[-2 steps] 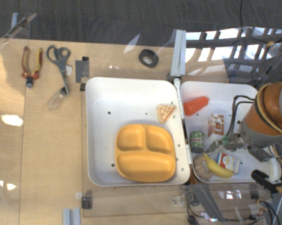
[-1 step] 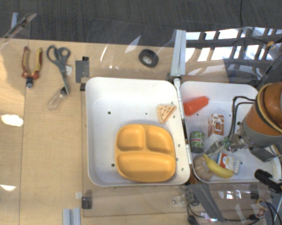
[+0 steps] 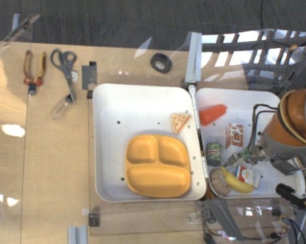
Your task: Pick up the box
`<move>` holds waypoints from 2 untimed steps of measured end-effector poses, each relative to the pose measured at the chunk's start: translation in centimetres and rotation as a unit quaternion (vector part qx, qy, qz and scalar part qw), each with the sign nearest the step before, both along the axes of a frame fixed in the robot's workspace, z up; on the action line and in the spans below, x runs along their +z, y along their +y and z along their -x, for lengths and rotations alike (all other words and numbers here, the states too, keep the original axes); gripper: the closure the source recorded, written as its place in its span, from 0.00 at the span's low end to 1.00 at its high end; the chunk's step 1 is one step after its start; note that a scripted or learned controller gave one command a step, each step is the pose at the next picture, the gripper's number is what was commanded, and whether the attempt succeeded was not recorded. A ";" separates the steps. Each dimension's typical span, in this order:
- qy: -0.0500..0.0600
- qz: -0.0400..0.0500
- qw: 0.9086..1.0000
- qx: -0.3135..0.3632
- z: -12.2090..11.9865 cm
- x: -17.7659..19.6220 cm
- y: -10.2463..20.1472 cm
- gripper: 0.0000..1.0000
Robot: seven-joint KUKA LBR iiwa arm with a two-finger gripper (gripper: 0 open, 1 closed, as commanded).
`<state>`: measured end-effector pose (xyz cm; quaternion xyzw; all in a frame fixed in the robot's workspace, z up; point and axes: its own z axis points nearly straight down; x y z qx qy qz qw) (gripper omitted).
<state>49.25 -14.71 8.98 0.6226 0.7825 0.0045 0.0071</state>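
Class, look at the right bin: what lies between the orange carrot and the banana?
In the camera view, the green can stands between the carrot and the banana; bare white bin floor fills the gaps.

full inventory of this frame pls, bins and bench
tray: 1, yellow, left bin
waffle: 1, tan, left bin, near the divider
carrot: 1, orange-red, right bin, top left
box: 1, white and orange, right bin, middle
can: 1, green, right bin, left side
banana: 1, yellow, right bin, bottom
carton: 1, white, red and blue, beside banana
pliers: 1, red, bench, far left
scissors: 1, grey, bench
tape roll: 1, black, bench
end effector: 1, grey, over right bin
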 end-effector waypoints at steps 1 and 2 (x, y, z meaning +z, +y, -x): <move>0.000 -0.001 1.000 -0.004 0.0 0.0 -0.1 0.00; 0.000 0.002 1.000 0.012 0.0 0.0 -0.1 0.00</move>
